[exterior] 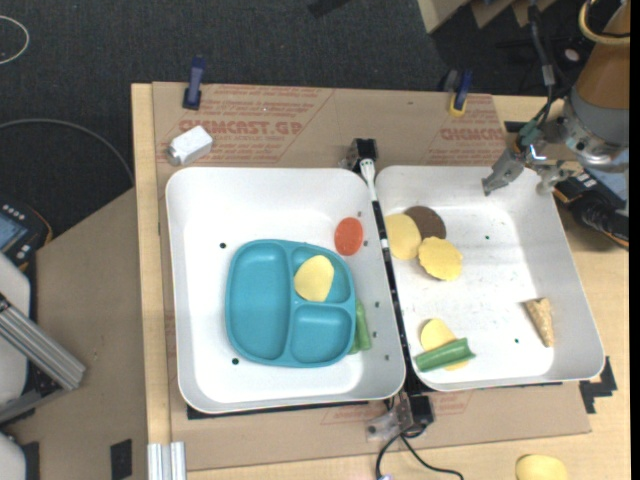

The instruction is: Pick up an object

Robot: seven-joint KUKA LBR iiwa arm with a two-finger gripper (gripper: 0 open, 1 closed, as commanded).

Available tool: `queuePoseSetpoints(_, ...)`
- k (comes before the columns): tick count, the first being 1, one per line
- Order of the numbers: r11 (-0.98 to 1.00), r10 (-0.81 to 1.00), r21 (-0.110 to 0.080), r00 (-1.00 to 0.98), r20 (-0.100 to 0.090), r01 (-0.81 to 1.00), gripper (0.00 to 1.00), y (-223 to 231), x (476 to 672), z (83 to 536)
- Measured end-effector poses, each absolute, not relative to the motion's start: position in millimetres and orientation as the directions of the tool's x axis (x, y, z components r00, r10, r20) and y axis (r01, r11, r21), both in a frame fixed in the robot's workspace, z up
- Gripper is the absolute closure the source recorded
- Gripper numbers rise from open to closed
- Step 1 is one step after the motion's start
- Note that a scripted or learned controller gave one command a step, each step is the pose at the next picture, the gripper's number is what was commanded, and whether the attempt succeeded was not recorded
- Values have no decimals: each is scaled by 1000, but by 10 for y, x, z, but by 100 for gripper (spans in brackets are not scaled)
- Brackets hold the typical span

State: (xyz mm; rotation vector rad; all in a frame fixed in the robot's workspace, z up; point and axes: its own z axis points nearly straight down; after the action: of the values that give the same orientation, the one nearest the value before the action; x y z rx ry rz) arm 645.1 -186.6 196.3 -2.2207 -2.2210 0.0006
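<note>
Where the right bin (560, 268) meets its far edge, we see the gripper (520, 173) hovering, metal fingers spread, grasping nothing. A ruffled yellow disc (440, 259) lies flat near the bin's middle.

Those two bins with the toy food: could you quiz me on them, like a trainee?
1. True or false: the blue tray lies in the right bin.
2. What sits in the tray's top right compartment?
A. the orange disc
B. a yellow piece
C. the cone
3. Fill in: the green stick lies across a ___ piece.

Key: 1 false, it lies in the left bin. 2 B. 3 yellow.
</note>
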Motion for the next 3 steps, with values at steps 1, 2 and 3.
queuePoseSetpoints(1,5,1000,19,-5,-3,1000,0,-1385,6083,4046)
queuePoseSetpoints(2,5,1000,18,-5,-2,1000,0,-998,5617,5169)
queuePoseSetpoints(3,12,1000,8,-12,3,1000,0,5,5289,5380)
